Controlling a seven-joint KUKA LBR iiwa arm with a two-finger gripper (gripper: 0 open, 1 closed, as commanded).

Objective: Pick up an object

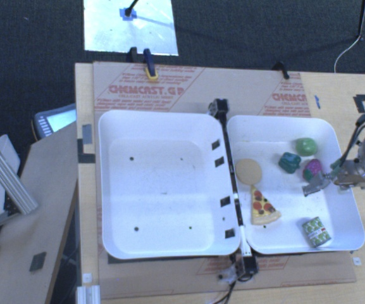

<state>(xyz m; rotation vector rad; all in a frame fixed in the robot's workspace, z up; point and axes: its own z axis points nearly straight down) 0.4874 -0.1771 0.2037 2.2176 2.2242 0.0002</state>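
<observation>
The desk point(334, 87) carried 2 shallow white bins side by side. All loose objects lay in the right bin point(343, 227), probably because picking was meant to start there. In the middle right of the frame the tool point(318, 183) hovered low, just beside a magenta object point(312, 168), which seemed the likely target. How far the tool was open I cannot tell, and nothing was visible in its hold. Near the magenta object were a teal piece point(290, 162) and a green ball point(306, 146). A tan disc point(248, 170) and a pizza slice toy point(263, 208) lay toward the divider. A small green box point(317, 232) sat lower right. The left bin point(106, 170) probably waited for transferred objects.
</observation>
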